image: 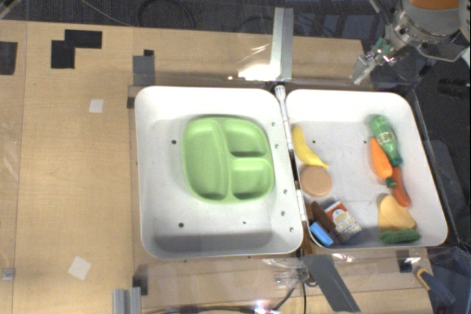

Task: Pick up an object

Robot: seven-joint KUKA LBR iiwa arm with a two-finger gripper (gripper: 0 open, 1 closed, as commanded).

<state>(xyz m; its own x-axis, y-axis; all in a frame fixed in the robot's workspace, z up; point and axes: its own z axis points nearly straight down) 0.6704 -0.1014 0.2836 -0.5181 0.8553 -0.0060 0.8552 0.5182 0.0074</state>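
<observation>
Smooth lobed green tray in left bin, curved banana and tapered carrot in right; pincer hanging beyond far rim, grip unclear.

The gripper hangs above the far rim of the right bin. Just below it, the bin floor is bare. Farther down, a green bottle, a carrot and a banana crowd the way.

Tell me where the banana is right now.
The banana lies in the right bin, along its left wall, just above the round tan disc.
</observation>
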